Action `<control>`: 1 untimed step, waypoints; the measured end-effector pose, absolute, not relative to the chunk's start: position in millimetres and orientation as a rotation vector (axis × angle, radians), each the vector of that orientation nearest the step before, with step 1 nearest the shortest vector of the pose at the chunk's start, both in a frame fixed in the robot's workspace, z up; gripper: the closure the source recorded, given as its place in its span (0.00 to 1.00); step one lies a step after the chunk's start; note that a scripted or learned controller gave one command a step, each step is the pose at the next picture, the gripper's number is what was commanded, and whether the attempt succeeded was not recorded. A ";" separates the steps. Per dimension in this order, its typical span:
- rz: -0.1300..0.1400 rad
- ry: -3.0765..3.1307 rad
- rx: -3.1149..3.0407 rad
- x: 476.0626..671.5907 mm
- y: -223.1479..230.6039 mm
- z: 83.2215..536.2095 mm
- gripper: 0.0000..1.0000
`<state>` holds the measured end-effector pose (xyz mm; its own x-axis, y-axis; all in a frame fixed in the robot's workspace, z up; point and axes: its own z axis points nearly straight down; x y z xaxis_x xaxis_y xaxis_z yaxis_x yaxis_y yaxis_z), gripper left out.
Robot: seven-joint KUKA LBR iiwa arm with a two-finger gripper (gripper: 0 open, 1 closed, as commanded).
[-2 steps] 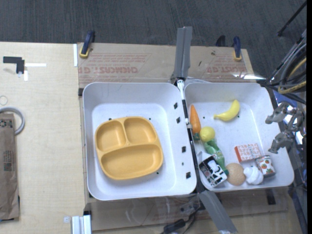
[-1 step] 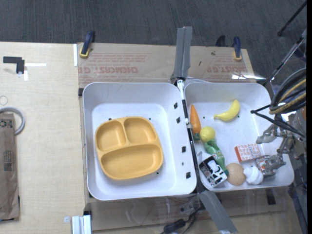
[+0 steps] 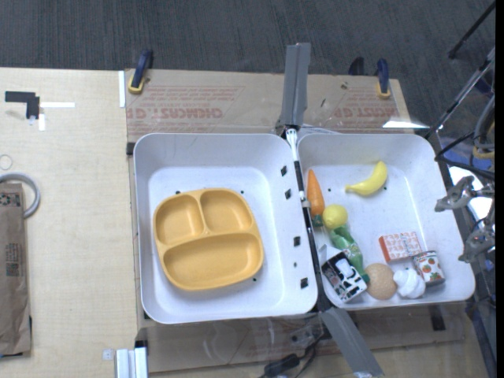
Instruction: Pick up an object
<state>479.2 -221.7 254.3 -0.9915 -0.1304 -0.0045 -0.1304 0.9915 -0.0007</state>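
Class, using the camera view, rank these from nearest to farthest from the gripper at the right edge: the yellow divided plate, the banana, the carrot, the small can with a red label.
Measured from the gripper:
1. Small can, lower right corner of the right bin.
2. Banana, upper part of the right bin.
3. Carrot, against the right bin's left wall.
4. Yellow divided plate, in the left bin.

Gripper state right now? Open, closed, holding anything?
Gripper: cannot be told. It sits at the right edge of the right bin, too small and cluttered to read; nothing visibly held.
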 end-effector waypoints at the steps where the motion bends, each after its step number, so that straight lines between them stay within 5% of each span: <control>1: 0.001 3.063 -0.691 483.1 -220.9 157.3 0.00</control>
